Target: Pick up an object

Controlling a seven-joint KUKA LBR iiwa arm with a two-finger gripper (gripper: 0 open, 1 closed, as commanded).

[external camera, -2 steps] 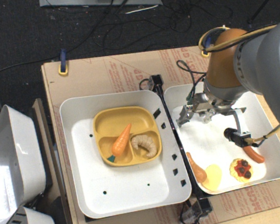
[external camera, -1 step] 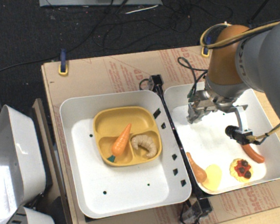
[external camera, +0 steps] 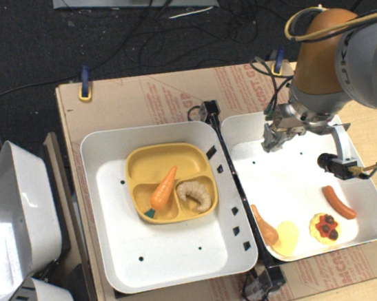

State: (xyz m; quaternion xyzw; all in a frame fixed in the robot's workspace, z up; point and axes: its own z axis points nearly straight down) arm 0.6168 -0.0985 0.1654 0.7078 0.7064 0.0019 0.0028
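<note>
— Where do we stand?
— Our gripper (external camera: 275,135) hovers over the right bin (external camera: 285,167), far side; we cannot tell its opening. The sausage (external camera: 339,202) lies near-right. Cardboard bench (external camera: 153,95), black floor (external camera: 14,45).

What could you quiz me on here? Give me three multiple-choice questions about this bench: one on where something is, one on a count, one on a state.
1. Where does the orange toy carrot lie?
A. In the yellow divided plastic plate
B. In the right white bin
C. On the brown board

2. How many toy foods lie in the shallow right white bin?
A. One
B. Four
C. Seven

3. How does the pincer stand?
A. Over the right bin's far end, nothing in it
B. Carrying the carrot
C. Resting in the plate

Answers:
1 A: the carrot crosses the plate's divider, beside the pale toy shrimp.
2 B: red toy sausage, small round toy pizza, yellow disc, orange drumstick-shaped piece.
3 A: no toy sits at its tip.
</note>
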